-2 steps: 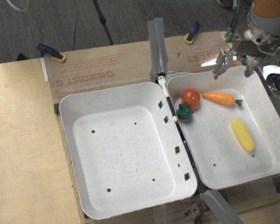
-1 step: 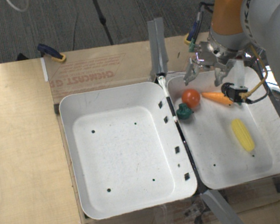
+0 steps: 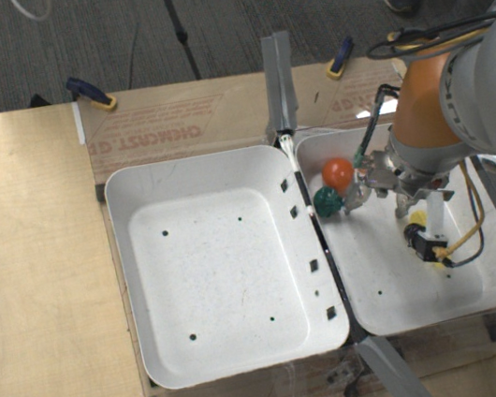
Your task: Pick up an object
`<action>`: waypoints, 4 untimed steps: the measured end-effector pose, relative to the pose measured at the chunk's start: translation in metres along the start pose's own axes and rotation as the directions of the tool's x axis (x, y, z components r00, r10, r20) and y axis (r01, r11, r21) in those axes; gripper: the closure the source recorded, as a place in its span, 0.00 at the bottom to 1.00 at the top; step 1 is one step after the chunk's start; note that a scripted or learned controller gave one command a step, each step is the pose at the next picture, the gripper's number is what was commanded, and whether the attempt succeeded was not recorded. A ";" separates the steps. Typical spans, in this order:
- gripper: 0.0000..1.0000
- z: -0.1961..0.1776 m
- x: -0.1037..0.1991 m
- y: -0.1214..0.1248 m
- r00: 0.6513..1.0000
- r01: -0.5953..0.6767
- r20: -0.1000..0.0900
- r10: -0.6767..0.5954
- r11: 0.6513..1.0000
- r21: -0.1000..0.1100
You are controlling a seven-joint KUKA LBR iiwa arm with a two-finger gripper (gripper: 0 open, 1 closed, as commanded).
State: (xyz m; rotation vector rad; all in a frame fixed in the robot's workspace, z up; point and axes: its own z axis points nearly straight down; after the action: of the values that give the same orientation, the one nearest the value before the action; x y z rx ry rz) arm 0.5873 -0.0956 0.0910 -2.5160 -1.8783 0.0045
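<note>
Hovering in right bin [image 3: 492,288], pincer [image 3: 358,194] reaches toward divider; orange ball [image 3: 337,171] just beyond its tip, green ball [image 3: 327,202] beside; finger state: cannot tell

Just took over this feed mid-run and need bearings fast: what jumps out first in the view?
The grey arm with its orange band reaches in from the right over the right bin, its gripper low near that bin's upper left corner. Right beside it sit an orange-red ball and a dark green object, close together against the wall shared with the left bin.
</note>
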 end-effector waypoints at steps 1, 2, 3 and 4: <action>0.00 0.006 -0.009 0.067 0.997 0.070 0.005 -0.071 0.997 0.039; 1.00 -0.004 -0.007 0.067 0.997 0.074 0.005 -0.074 0.997 0.037; 0.00 -0.002 -0.010 0.064 0.997 0.071 0.008 -0.072 0.996 0.052; 1.00 -0.011 -0.010 0.065 0.997 0.072 0.007 -0.072 0.996 0.047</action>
State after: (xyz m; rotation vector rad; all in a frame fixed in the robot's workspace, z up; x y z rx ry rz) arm 0.6468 -0.1234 0.1016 -2.4215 -1.9476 0.0587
